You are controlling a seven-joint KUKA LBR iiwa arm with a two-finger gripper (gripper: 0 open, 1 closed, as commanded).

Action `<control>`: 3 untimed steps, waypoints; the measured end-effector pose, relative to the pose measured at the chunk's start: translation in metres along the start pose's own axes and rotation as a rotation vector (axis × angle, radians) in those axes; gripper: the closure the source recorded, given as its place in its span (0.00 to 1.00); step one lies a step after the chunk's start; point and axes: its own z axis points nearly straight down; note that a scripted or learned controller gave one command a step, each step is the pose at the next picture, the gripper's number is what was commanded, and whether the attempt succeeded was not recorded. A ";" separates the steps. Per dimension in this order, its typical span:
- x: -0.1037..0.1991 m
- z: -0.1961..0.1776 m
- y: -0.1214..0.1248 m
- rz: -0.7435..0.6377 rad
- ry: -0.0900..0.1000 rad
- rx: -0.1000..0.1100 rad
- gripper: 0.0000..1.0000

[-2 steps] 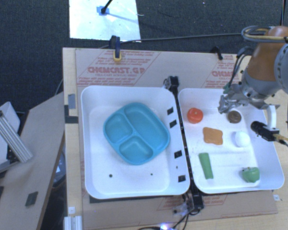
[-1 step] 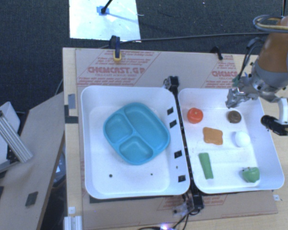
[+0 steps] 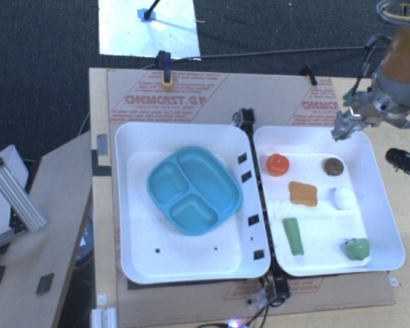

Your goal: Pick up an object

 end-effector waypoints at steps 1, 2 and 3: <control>0.051 -0.008 0.007 -0.005 0.002 0.002 1.00; 0.098 0.003 0.006 -0.004 0.002 0.004 1.00; 0.157 0.005 0.019 -0.005 0.002 0.003 1.00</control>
